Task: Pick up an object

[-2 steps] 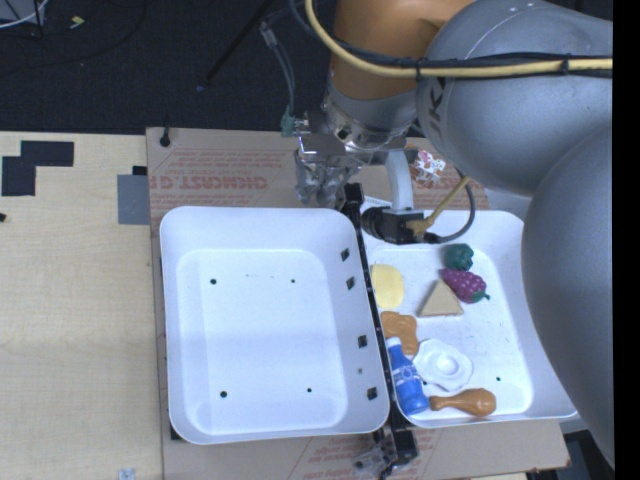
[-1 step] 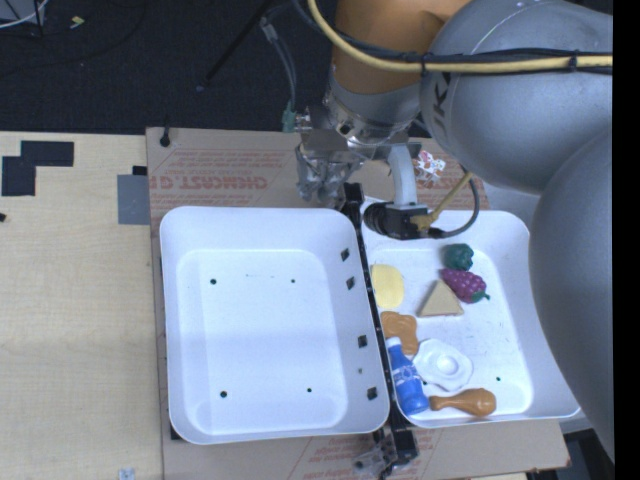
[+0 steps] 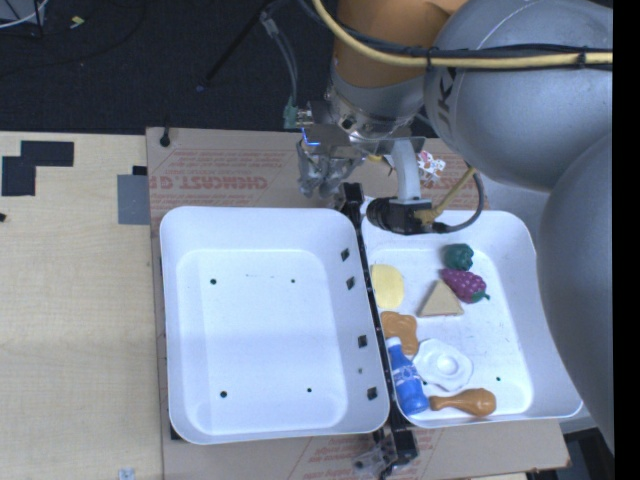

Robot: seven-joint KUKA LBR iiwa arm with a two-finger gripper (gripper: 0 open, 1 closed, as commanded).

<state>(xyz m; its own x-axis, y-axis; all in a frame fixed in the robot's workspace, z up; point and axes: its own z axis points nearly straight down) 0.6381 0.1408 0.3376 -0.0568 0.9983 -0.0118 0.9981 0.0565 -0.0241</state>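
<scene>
The claw (image 3: 322, 173) hangs above the far rim where the two bins meet, at about twelve o'clock from the bench's middle; it is a blur of metal, and I cannot tell how it is set or whether it grips anything. The grey arm (image 3: 520, 78) with its orange band (image 3: 395, 28) fills the upper right and cuts off the right bin's far corner.

The cardboard sheet (image 3: 230, 173) under the bins carries red printing, upside down and mirrored from here, too faint to read with confidence. It lies on the pale wooden table (image 3: 70, 288).

The left bin (image 3: 185, 328) shows a bare white floor with small dark holes.

In the right bin (image 3: 515, 268), from left to right: a yellow piece (image 3: 388, 286) near the divider at ten o'clock of that bin; an orange-brown piece (image 3: 398, 326) below it; a blue bottle (image 3: 407, 378), long axis running roughly from twelve to six o'clock, its label unreadable; a white fried-egg shape (image 3: 444, 364); a tan drumstick (image 3: 462, 402) lying along three to nine o'clock at the near rim; a tan wedge (image 3: 440, 300) pointing to twelve; purple grapes (image 3: 465, 285) touching the wedge; a dark green piece (image 3: 458, 256) at one o'clock.
</scene>
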